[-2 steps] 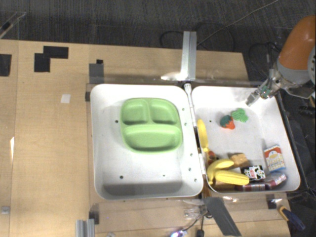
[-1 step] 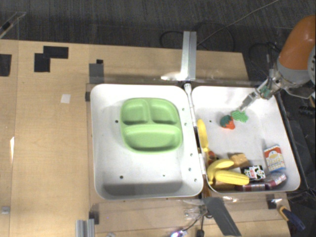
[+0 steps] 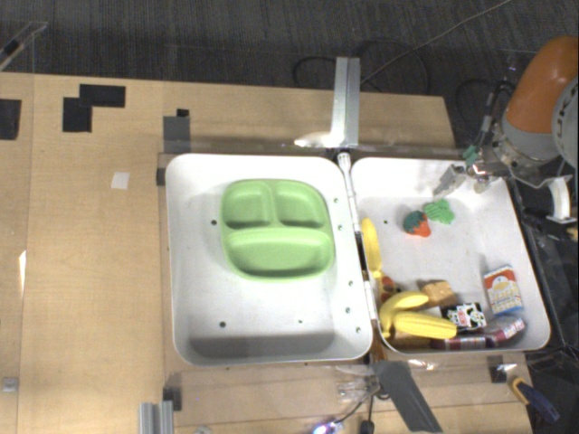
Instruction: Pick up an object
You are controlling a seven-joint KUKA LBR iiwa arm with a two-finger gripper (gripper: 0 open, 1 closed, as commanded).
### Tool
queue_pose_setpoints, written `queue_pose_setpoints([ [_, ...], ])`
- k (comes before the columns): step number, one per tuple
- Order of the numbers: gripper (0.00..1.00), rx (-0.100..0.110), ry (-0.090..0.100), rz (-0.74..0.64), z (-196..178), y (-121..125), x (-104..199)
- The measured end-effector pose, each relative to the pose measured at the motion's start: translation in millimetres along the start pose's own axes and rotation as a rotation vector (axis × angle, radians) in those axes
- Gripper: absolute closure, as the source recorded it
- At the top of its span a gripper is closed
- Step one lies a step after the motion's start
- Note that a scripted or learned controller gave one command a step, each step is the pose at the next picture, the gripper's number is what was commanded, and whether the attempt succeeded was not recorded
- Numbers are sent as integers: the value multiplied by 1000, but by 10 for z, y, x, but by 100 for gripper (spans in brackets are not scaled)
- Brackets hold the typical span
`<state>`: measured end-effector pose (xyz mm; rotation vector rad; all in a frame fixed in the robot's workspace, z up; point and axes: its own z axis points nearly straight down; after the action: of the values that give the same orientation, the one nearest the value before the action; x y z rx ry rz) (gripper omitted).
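Grey arm over the far right corner of the right bin (image 3: 534, 269), gripper (image 3: 463, 175) hovering above bare white floor. Spread or pressed together: cannot tell. Nothing seen held. Nearest candidate: green-and-orange toy (image 3: 425, 218), near the gripper, toward the bench's near edge. Risk if lowered here: closing on nothing. Toy small and low, likely to be nudged aside. Bananas (image 3: 412, 316) and carton (image 3: 500, 289) crowded along the near wall, awkward to isolate.

A green divided plate (image 3: 275, 226) lies in the left white bin (image 3: 194, 269) on the wooden bench (image 3: 81, 269).
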<state>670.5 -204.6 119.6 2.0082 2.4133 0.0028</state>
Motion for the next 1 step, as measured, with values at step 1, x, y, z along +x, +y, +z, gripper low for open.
queue_pose_setpoints([
  [1, 0, -8, -4, -10, 314, -329, 356],
])
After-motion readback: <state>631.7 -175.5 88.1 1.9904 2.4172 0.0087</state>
